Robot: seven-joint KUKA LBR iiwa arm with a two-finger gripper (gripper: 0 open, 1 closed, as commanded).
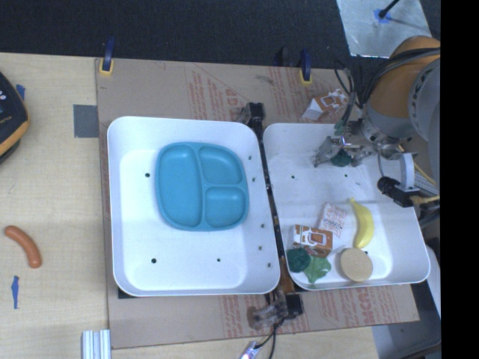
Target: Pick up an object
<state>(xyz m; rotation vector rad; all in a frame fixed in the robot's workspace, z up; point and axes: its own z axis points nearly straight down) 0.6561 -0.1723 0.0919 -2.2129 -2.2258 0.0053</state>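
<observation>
Near edge, right bin (404,275): a green leafy toy (307,265) at 7 o'clock, a round tan biscuit (356,265) beside it, two small packets (323,229) above, and a yellow banana (363,224) standing apart at 4 o'clock. Left bin (127,223): a blue divided plate (202,185). Far side: the gripper (338,152) hangs at 12 o'clock of the right bin over bare floor; its opening cannot be told, and nothing is seen in it. The banana, clear of neighbours, likely offers the cleanest grasp, taken across its narrow width.

Even, bright overhead light; the white bins (187,275) glare slightly, shadows beside them stay soft, detail mildly blurred.
</observation>
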